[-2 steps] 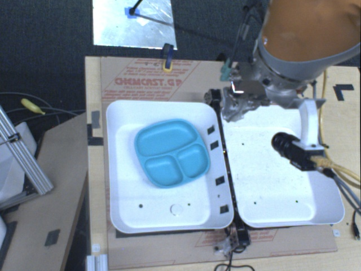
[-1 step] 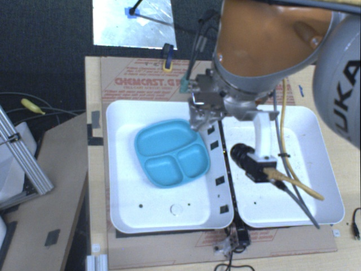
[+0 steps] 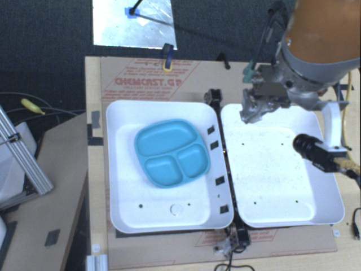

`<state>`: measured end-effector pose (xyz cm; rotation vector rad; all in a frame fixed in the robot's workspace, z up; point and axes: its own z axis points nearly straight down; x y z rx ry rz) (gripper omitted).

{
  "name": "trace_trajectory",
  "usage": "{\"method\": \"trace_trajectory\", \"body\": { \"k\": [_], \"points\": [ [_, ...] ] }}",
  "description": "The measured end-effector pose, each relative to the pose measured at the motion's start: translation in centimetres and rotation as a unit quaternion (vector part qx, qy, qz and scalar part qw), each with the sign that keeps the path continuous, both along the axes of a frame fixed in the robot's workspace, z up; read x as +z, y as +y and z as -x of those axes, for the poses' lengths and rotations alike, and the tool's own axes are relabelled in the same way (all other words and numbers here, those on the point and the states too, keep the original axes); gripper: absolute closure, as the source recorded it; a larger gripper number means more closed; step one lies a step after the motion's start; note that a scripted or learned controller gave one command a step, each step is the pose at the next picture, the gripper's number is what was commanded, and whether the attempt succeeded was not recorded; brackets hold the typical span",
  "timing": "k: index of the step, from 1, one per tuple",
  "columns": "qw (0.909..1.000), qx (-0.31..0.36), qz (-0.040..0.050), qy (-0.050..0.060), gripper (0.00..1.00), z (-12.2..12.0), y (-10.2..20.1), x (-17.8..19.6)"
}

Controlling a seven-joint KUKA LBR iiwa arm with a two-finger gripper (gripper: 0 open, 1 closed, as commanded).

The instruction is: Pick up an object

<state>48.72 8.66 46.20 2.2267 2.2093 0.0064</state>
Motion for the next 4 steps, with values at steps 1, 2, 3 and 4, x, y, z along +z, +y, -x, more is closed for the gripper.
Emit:
{"method": "trace_trajectory", "body": {
  "k": [1, 2, 3, 4],
  "points": [
    [0.9999, 0.01, -0.0024, 0.001, 1.0, 0.1, 9.3, 1.5],
    [1.0, 0.008, -0.0018, 0.0, 1.0, 0.0, 8.8, 2.6],
    [0.9999, 0.01, -0.0024, -0.001, 1.0, 0.0, 8.8, 3.7],
    [0.9999, 0.012, -0.003, -0.002, 1.0, -0.1, 8.8, 4.8]
  ]
}}
